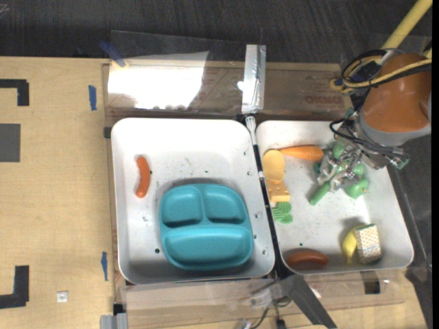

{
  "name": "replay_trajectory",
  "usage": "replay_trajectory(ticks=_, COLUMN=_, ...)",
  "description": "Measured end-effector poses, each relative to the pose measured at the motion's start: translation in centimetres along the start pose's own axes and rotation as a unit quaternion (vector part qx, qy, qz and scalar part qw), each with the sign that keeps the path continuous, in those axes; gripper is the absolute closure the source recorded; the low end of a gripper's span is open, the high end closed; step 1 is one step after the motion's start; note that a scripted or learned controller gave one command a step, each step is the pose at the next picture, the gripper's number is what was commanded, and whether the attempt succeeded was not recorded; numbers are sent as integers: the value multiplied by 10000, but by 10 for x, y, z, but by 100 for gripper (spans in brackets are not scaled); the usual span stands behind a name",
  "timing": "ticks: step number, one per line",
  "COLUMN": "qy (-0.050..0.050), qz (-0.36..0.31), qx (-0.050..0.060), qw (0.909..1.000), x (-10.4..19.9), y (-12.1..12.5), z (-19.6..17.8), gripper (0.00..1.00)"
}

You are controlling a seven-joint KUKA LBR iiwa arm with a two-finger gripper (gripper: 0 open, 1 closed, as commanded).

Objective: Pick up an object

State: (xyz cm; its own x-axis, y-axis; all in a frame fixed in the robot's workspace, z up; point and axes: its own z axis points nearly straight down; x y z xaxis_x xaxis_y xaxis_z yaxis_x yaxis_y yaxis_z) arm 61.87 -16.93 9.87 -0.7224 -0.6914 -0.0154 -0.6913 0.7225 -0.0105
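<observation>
The surface, of pale wood with black tape marks, is seen to carry two shallow white bins side by side. The left bin holds a teal divided plate toward its near side, and an orange toy sausage is laid near its left wall, well apart from the plate. The arm, grey with an orange band, is reached in over the far right corner of the right bin. The jaws are lowered among green toy pieces in the far half of that bin; whether they are spread or pressed together cannot be told, the tips being lost in clutter. An orange toy carrot lies at the far wall, just beside a yellow-orange toy along the left wall, with a small green piece at its near end. A yellow block with a patterned face and a dark red toy lie near the front wall.
</observation>
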Motion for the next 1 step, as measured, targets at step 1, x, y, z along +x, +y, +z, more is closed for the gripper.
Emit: replay_trajectory(ticks=1, qy=28, qz=187, qx=-13, qw=9998, x=-53, y=-21, z=-99, gripper=100)
